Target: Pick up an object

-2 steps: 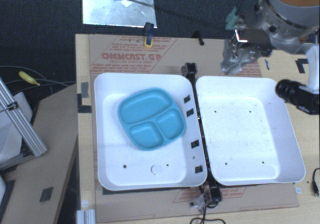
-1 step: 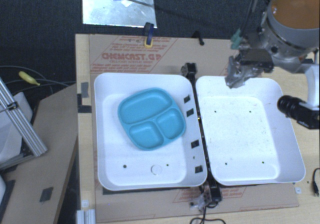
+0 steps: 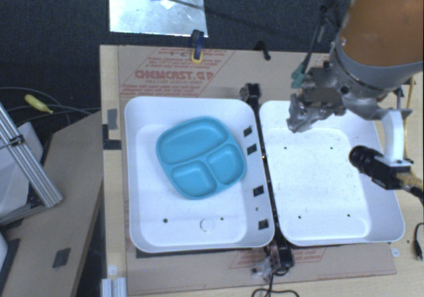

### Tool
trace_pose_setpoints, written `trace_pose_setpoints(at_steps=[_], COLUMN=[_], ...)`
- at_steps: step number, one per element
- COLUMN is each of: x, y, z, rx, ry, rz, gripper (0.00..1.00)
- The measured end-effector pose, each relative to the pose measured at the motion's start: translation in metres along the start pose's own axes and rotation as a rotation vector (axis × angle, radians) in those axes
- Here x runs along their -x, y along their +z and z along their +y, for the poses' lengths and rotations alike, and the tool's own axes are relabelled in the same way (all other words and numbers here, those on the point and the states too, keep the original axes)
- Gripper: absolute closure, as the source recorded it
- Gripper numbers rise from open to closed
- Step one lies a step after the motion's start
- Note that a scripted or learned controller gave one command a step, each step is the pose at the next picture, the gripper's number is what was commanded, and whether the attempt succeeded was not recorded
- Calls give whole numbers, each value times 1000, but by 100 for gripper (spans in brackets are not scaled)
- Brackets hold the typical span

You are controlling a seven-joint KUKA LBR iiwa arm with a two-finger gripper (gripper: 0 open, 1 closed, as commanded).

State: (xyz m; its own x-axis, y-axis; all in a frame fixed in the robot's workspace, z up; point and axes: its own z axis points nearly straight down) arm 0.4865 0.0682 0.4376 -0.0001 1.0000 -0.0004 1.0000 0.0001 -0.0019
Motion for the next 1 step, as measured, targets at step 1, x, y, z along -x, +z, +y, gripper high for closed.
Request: trace_pose_setpoints(at_steps=[1], x=[-52], y=[-49], z=[0], rx=[9], ry=[-9], rz=[3], gripper=[100])
